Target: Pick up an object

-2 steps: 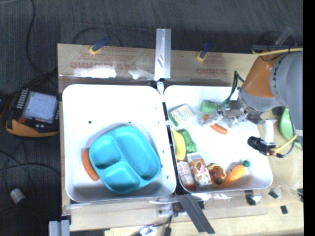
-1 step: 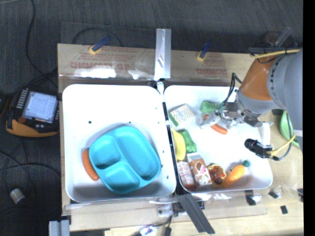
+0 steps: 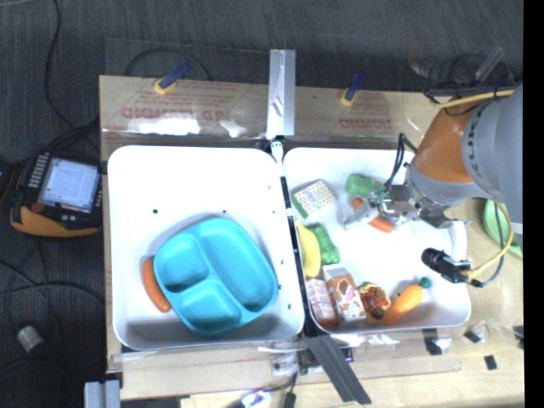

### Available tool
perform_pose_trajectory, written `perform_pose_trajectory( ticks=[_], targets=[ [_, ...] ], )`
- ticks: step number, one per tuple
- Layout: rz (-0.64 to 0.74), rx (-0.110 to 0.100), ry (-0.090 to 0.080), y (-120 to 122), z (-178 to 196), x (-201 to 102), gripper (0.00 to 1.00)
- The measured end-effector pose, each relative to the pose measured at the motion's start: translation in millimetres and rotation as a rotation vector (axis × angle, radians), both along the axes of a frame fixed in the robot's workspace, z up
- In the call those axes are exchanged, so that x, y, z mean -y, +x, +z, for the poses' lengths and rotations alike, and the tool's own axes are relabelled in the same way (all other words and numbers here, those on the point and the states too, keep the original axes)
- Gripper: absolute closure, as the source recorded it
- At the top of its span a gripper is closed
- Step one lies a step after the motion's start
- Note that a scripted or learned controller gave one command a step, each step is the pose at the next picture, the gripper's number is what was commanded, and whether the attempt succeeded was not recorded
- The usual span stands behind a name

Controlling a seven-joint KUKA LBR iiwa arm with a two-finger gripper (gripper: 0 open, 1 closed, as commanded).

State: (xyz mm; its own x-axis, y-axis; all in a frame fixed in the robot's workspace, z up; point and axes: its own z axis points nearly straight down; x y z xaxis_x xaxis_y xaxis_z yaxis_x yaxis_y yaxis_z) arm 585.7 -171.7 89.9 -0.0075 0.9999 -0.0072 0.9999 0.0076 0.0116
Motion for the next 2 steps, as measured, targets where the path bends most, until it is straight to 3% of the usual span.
perform_pose_trajectory(
  ticks=[1,2],
  targets=[
    [0.0,0.001,0.004,1,10,-1,1.0],
    [-0.121,-0.013,0.004,31,113,28,1.0]
  ],
)
